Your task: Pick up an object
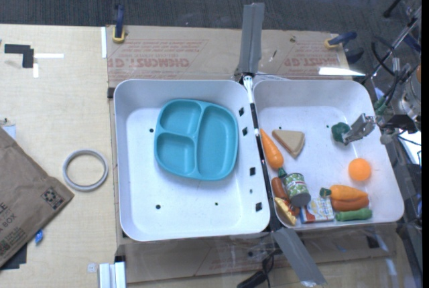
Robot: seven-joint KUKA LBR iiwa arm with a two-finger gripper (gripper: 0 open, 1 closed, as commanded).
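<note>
Small dark green object (340,132) lies at far right of right bin (315,102), gripper (357,130) touching it, finger state unreadable; orange ball (360,169) nearer, teal divided plate (197,139) in left bin (131,166).

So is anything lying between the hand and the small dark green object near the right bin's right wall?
Nothing visible does. The hand sits right against the small dark green object in the right white bin; the round orange ball lies below them, off to the side.

gripper (360,127) beside green object (340,133), right bin (315,91)
</note>
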